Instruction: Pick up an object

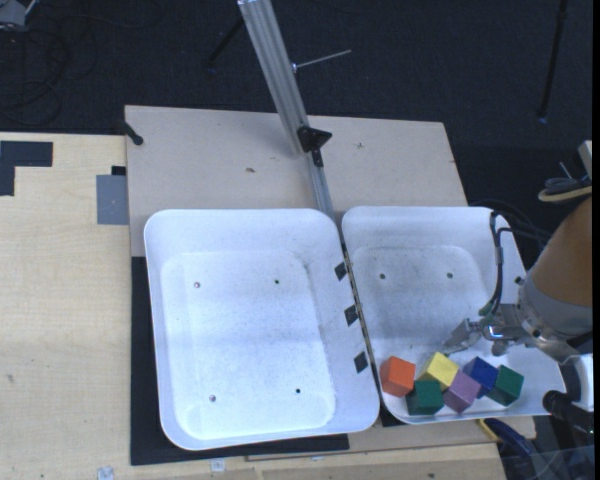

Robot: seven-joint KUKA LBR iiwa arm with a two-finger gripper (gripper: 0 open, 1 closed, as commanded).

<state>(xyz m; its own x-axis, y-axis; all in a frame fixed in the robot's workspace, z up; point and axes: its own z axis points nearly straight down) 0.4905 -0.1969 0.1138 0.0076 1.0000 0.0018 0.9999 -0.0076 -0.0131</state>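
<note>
While the gripper (pixel 467 335) hangs just above the blocks, you have nothing lifted: its fingers look spread apart with nothing between them. Your candidates sit clustered in the near corner of the right bin (pixel 420 230): orange block (pixel 398 374), yellow block (pixel 442 368), purple block (pixel 463 388), blue and green ones beside them. Descent, closing and lifting remain. You'll find no readable labels or writing anywhere.

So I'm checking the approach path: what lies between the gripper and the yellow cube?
In the camera view, a short stretch of bare white bin floor separates the gripper from the yellow cube.
</note>
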